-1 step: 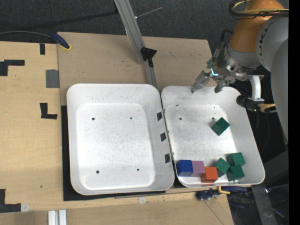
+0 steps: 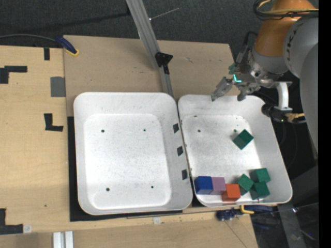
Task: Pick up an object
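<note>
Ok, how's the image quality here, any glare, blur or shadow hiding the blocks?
Camera view: even overhead light, mild glare washing the left bin floor; blocks in the right bin stay sharp with short soft shadows, including the lone green block; the gripper is slightly soft.

Two bins side by side on counter (image 2: 114,61). Left bin (image 2: 83,138) beside right bin (image 2: 269,133), rims touching. In right bin: one block (image 2: 242,138) alone mid-right; cluster of blocks (image 2: 232,186) along near edge, toward near-right corner, packed close. Hand (image 2: 228,93) above right bin's far rim. Metal pole (image 2: 147,30) behind the bins.
</note>
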`<state>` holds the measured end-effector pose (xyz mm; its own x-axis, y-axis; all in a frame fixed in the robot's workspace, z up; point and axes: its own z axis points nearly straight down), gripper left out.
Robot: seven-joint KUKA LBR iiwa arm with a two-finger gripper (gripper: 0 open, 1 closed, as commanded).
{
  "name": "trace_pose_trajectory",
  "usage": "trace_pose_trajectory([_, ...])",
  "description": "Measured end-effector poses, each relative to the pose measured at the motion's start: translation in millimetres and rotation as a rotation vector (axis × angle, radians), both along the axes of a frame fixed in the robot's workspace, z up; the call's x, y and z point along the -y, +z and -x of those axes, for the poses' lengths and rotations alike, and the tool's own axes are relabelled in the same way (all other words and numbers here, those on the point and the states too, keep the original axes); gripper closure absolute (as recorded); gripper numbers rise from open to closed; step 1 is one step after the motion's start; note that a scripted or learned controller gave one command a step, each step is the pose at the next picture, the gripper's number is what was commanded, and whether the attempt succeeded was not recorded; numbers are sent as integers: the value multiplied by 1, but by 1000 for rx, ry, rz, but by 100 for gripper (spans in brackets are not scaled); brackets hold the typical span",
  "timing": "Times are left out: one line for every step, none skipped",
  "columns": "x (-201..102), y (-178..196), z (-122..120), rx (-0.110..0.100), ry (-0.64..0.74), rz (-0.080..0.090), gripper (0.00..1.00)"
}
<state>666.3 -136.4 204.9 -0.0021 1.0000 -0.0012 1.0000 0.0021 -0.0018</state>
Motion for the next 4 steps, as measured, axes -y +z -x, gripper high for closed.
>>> trace_pose_trajectory([-2,-44,1,-4,0,0,0])
trace_pose_trajectory([-1,-106,10,-6,-1,-1,0])
trace_pose_trajectory([-2,-114,10,-2,0,0,0])
trace_pose_trajectory([-3,-103,10,-1,1,0,100])
